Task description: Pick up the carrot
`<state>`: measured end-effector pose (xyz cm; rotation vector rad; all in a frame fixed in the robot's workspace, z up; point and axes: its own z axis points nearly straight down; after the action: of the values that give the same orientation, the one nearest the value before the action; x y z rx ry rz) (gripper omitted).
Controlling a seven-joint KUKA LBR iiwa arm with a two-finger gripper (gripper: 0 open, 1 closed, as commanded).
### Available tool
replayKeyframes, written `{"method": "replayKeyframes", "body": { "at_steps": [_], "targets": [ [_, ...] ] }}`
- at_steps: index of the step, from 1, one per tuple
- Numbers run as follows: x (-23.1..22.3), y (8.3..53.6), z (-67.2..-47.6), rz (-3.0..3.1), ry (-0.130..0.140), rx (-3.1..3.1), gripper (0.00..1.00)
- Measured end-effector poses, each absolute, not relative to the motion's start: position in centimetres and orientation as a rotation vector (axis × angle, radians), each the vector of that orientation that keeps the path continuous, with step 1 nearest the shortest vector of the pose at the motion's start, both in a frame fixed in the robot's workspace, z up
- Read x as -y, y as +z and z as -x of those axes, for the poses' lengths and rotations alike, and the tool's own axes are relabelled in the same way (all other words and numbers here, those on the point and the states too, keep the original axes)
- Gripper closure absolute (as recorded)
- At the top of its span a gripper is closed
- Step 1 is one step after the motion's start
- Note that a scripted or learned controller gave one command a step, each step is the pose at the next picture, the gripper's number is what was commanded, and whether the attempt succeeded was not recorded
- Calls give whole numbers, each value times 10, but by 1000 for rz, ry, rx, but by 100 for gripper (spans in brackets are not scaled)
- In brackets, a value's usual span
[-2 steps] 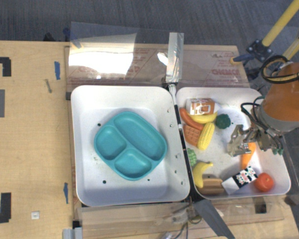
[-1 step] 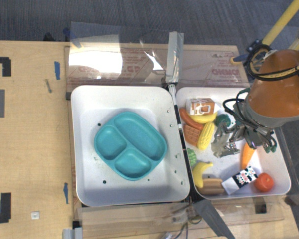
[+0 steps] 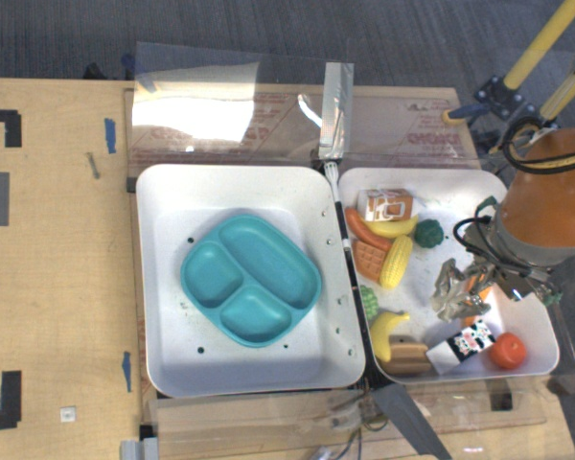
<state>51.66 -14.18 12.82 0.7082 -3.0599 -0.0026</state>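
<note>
The carrot (image 3: 356, 225) is a slim orange piece lying at a slant against the left wall of the right bin (image 3: 541, 372), partly tucked under a yellow toy and a small labelled box. My gripper (image 3: 459, 291) hangs low over the middle of the right bin, to the right of the carrot and a little nearer the front, about a hand's width away. Nothing shows held in it. The grey wrist with its orange band rises to the right of it.
Around the carrot lie a corn cob (image 3: 397, 261), an orange ridged piece (image 3: 368, 257), a green ball (image 3: 427, 233) and a banana (image 3: 387, 325). A black-and-white box (image 3: 471, 341) and a tomato (image 3: 507, 351) sit below the gripper. The left bin (image 3: 163, 209) holds a teal divided plate (image 3: 251, 278).
</note>
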Motion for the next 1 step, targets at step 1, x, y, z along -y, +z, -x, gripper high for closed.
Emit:
{"method": "replayKeyframes", "body": {
  "at_steps": [1],
  "targets": [
    [191,93,-537,-1460,2,2788,100]
  ]
}}
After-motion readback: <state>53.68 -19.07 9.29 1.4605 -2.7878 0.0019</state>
